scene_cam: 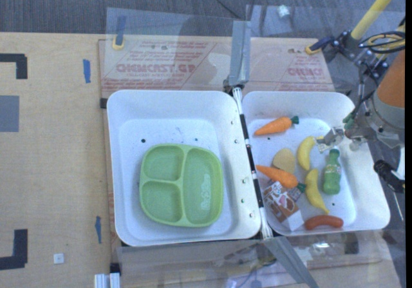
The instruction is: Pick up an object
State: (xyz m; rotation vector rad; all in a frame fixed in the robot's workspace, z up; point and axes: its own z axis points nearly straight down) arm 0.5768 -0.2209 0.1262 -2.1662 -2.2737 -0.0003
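Just above the green bottle [331,174], the claw [341,138] hovers.

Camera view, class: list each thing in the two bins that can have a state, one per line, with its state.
Green divided tray: lying flat in the left bin.
Green bottle: lying down in the right bin.
Small carton: lying on its side.
Two carrots: lying apart.
Two bananas: lying loose.
Red sausage: lying flat.

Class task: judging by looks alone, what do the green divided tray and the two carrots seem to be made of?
Green divided tray: probably moulded plastic, with an even pale colour and soft sheen. Carrots: likely toy plastic, uniformly orange and smooth, though the view cannot confirm.
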